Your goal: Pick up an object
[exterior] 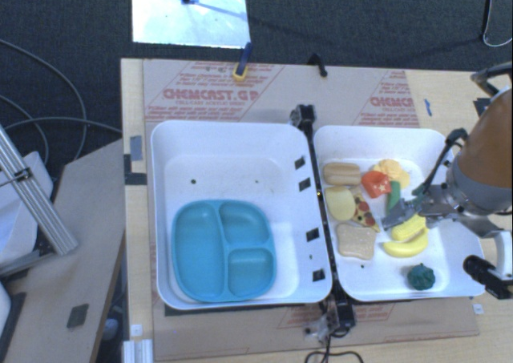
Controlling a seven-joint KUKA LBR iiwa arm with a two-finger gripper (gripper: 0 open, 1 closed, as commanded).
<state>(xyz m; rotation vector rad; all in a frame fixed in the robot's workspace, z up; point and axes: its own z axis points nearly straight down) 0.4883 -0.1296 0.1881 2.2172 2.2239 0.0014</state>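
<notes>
The right bin point(449, 145) holds several toy foods. A tan bread roll point(342, 173), a red pepper point(374, 184) and an orange-yellow piece point(392, 168) lie towards the back. A pale yellow fruit point(340, 204) and a slice of toast point(357, 241) lie by the left wall. Yellow bananas point(407, 239) sit mid-bin, with a dark green broccoli point(421, 276) near the front. My gripper point(401, 215) reaches in from the right, low over the bananas' upper end and beside a green piece point(393, 194). I see nothing clearly held.
The left bin point(200, 145) holds a blue divided plate point(224, 249). A hinged divider with black clips point(313, 201) separates the bins. Cardboard point(216, 93) lies under both. A small yellow-and-blue object point(242, 65) rests behind the left bin.
</notes>
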